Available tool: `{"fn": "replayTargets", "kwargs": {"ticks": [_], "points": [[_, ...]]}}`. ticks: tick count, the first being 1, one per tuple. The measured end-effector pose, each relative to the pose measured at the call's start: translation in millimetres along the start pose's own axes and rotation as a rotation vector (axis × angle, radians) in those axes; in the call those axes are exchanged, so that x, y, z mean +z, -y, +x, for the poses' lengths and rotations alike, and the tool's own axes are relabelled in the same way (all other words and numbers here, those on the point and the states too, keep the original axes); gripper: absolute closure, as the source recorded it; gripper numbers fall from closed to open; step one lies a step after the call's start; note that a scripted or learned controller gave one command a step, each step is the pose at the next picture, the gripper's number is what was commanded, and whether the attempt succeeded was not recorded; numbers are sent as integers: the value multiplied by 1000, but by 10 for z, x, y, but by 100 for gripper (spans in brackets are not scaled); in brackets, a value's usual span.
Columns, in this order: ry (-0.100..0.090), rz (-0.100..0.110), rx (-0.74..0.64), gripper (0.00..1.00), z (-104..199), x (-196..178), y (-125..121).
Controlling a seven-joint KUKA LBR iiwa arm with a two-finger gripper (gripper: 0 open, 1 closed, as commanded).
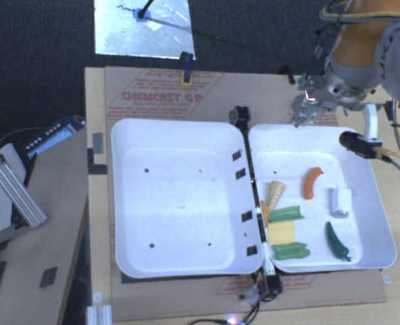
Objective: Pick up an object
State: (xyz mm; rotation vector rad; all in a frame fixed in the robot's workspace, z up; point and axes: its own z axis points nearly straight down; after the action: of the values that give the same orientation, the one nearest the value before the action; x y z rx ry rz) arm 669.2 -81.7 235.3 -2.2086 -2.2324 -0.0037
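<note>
The right bin (362,181) holds several small objects: an orange sausage shape (311,181), a tan cone (275,193), a white block (340,202), a yellow square (281,232), two light green pieces (285,213) (291,251) and a dark green pepper (336,242). My gripper (306,109) hangs over the far rim of the right bin, up and slightly left of the sausage. It is well clear of all the objects, with nothing visibly in it.
The left bin (179,195) sits beside the right one, joined by a black hinge strip (248,181). Both rest on a cardboard sheet (159,95). A shiny plate (143,19) lies beyond it, and a metal rail (7,188) stands at the far left.
</note>
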Motion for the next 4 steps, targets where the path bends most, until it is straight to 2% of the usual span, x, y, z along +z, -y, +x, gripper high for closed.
{"fn": "replayTargets", "kwargs": {"ticks": [1,2,3,4], "points": [[2,0,3,100,308,115,-1],[-2,-4,-2,100,1189,-96,-14],[2,0,4,100,1383,59,-9],[5,1,13,100,870,356,-1]]}}
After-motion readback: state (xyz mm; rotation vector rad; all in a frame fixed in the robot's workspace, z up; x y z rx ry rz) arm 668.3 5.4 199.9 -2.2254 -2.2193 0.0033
